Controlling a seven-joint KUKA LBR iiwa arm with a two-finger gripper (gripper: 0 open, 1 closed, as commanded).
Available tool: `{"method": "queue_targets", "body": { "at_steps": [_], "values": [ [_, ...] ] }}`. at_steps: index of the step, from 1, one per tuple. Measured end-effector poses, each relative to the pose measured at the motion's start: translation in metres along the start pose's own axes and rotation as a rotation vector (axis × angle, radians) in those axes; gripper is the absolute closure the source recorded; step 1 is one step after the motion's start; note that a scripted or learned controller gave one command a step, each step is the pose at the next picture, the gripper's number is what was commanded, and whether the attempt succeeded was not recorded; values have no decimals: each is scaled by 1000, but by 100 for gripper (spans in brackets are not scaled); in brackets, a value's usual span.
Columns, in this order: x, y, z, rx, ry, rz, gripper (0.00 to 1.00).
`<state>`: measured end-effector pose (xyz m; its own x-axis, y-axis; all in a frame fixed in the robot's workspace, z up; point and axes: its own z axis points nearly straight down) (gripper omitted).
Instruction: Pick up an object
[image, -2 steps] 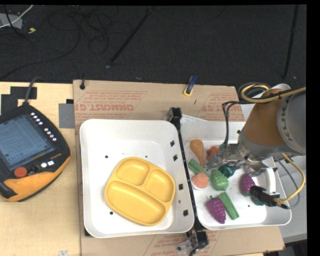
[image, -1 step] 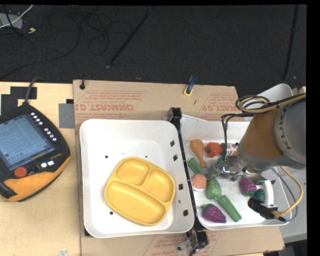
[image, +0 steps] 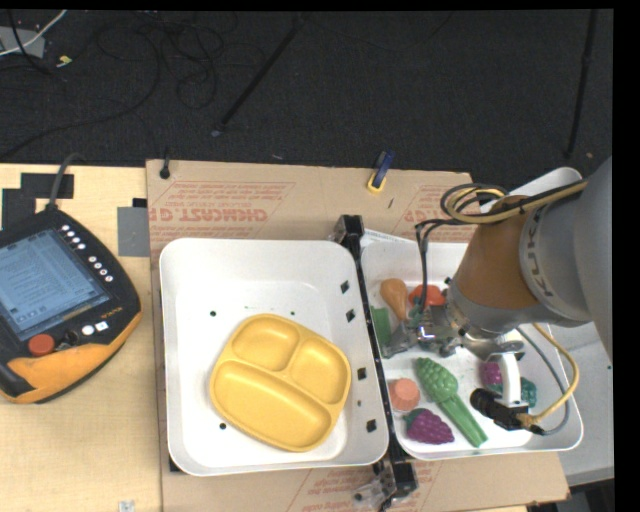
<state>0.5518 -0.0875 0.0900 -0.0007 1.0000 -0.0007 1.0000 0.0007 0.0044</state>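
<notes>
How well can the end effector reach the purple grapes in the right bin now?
Probably yes. The purple grapes lie uncovered near the front of the right bin, with only the green corn close beside them. The end effector hangs just behind, over the same bin.

toy foods in the right bin (image: 570, 440) – green corn cob (image: 448, 398), purple grapes (image: 429, 426), pink round piece (image: 404, 393)

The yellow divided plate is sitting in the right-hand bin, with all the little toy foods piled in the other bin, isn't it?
Not quite. The camera view shows the yellow divided plate lying in the left bin. The toy foods, such as the green corn and the purple grapes, are in the right bin, where the arm reaches in.
</notes>
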Motion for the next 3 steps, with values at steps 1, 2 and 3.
{"method": "queue_targets", "body": {
  "at_steps": [1,2,3],
  "values": [
    [82,36,-104,-6,2,-6,0],
    [132,43,-137,3,2,-4,0],
    [196,41,-215,0,4,-6,0]
  ]
}}
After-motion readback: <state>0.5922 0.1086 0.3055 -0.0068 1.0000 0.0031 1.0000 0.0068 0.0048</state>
